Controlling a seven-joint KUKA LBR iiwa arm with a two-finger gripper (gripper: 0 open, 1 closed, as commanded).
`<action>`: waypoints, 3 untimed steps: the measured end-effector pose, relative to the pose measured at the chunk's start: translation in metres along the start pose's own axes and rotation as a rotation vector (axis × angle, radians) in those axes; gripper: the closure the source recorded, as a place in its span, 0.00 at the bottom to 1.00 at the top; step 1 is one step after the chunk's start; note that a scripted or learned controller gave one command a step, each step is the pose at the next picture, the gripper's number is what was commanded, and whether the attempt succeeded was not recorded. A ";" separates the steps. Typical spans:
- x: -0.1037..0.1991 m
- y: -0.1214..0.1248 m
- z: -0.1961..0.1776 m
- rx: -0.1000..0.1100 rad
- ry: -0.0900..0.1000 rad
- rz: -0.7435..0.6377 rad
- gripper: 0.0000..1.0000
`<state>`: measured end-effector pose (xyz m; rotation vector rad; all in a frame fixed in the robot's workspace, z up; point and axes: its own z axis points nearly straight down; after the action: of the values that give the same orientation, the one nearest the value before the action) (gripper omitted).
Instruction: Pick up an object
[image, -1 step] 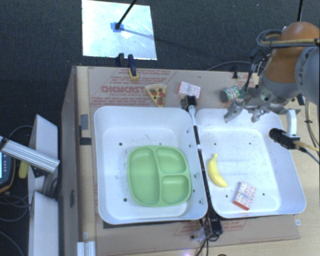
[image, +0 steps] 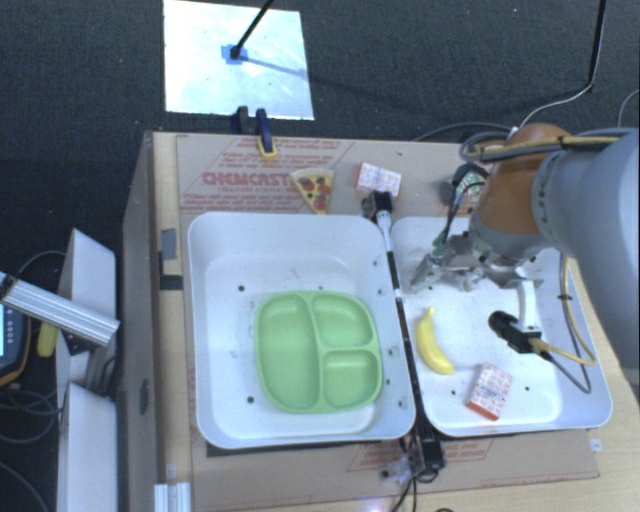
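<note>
Glossy green plastic plate (image: 318, 352)

One camera watches me from above, fixed, looking down at a slant on the desk (image: 250, 165). It sits far enough back to take in both white bins (image: 300, 235) and the dark floor (image: 80, 90) beyond the desk's far edge. My arm (image: 590, 200) enters from the right.
</note>
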<state>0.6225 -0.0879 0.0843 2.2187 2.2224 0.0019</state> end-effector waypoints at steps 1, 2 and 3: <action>0.004 -0.102 0.000 0.001 0.000 0.001 0.00; 0.004 -0.136 0.000 0.001 0.000 0.001 0.00; -0.079 -0.068 -0.010 -0.001 -0.002 0.002 0.00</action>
<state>0.5544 -0.1671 0.0942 2.2192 2.2191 0.0012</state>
